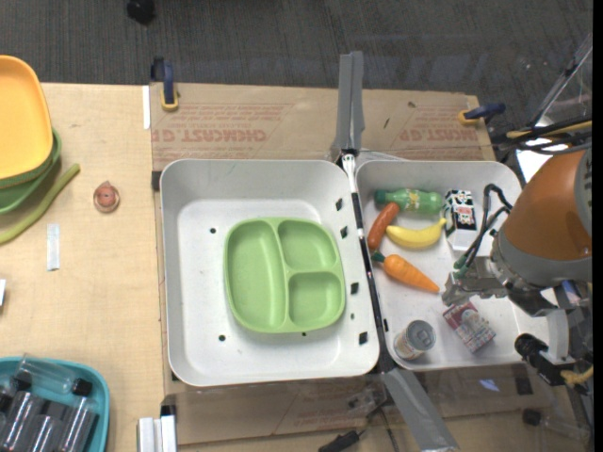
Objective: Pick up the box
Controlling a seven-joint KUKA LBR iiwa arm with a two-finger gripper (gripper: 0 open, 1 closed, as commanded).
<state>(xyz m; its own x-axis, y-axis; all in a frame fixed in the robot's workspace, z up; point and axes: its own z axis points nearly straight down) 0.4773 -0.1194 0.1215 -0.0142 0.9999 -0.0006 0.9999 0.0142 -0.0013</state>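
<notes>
A small red and white box (469,329) lies tilted on the floor of the right bin (429,173), near its front. My gripper (464,292) hangs right over the box's far end, at the end of the grey arm with the orange band (556,217). The wrist hides the point where the gripper meets the box, so contact cannot be made out. A second small carton, black and white (460,210), stands at the back of the same bin.
The right bin also holds a green bottle (408,199), a banana (416,235), two carrots (410,270), and a tin can (415,337) just left of the box. The left bin (188,252) holds a green divided plate (284,274). Yellow dishes (21,130) sit at far left.
</notes>
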